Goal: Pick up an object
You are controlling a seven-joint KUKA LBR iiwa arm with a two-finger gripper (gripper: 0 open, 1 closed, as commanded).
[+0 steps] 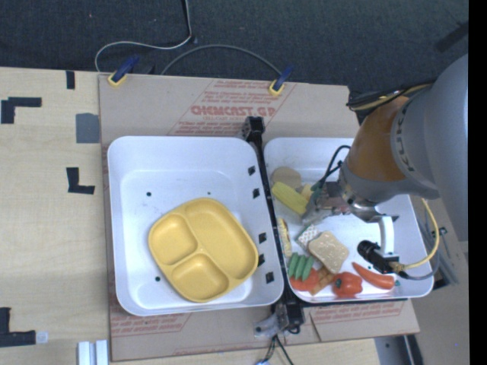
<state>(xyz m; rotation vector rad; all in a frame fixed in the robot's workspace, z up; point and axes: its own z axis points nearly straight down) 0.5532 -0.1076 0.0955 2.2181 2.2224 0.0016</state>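
Two shallow white bins sit side by side on a cardboard sheet, and I read the scene as follows. Left bin (125,173): it holds one yellow divided tray (202,248) with three compartments, lying flat and turned at an angle toward the bin's lower right corner. Right bin (417,226): it holds a cluster of toy food items. Near the divider lies a yellow corn piece (290,197), with a pale beige round item (287,176) just above it. Lower down, a tan bread slice (329,251) rests tilted, touching a white textured piece (307,236) at its upper left. Green beans (299,265) lie just below and left of the bread, beside an orange carrot (318,281), a red tomato-like piece (348,284) and a red chili (374,277) along the bin's lower wall.

The arm enters from the right, its orange band over the right bin. The gripper (318,204) hangs low over that bin — just right of the corn and above the white piece. Whether the pincer is released or clenched I cannot tell; no item is visibly lifted
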